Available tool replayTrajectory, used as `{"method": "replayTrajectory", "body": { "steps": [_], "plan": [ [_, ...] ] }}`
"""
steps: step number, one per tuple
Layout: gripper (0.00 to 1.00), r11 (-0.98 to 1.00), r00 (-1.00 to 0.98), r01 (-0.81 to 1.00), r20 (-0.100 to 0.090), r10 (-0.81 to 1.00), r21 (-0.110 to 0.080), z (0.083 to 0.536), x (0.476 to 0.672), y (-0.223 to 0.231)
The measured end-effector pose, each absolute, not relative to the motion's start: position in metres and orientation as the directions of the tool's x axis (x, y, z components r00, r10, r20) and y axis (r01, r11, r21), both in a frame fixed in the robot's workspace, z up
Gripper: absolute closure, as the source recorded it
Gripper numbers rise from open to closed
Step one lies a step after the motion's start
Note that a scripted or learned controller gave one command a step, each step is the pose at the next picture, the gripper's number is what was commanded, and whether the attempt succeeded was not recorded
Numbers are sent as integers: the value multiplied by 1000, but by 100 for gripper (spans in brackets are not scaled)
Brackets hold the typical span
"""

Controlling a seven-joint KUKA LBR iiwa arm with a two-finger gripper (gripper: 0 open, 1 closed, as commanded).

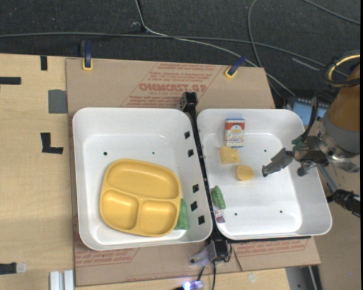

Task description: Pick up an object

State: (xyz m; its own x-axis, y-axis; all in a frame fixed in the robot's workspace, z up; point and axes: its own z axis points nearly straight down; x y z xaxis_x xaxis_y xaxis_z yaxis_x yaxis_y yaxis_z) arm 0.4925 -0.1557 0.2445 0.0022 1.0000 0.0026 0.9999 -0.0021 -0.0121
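Observation:
The right bin (pixel 290 222) holds a small white, red and blue carton (pixel 234 132) at the back. In front of it lie a pale yellow chunk (pixel 229 155) and a rounder yellow piece (pixel 244 173). A green packet (pixel 218 198) lies against this bin's left wall. My gripper (pixel 284 171) hangs over the right side of this bin, just right of the round yellow piece. Its two dark fingers are spread, one fingertip (pixel 268 170) close to that piece, and nothing sits between them.
The left bin (pixel 85 138) carries a yellow divided tray (pixel 140 196) with a green item (pixel 183 215) wedged at its right edge. Black clips run along the divider (pixel 196 162) between the bins. Cables cross the dark area behind the bench.

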Motion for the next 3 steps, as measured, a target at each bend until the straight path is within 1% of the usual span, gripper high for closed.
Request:
{"method": "replayTrajectory", "body": {
  "steps": [1,2,3],
  "plan": [
    [0,1,-1,1000,0,1000,-2,250,495,-155],
    [0,0,0,1000,0,1000,-5,204,488,-154],
    [0,0,0,1000,1,1000,-6,146,494,-159]
  ]
}}
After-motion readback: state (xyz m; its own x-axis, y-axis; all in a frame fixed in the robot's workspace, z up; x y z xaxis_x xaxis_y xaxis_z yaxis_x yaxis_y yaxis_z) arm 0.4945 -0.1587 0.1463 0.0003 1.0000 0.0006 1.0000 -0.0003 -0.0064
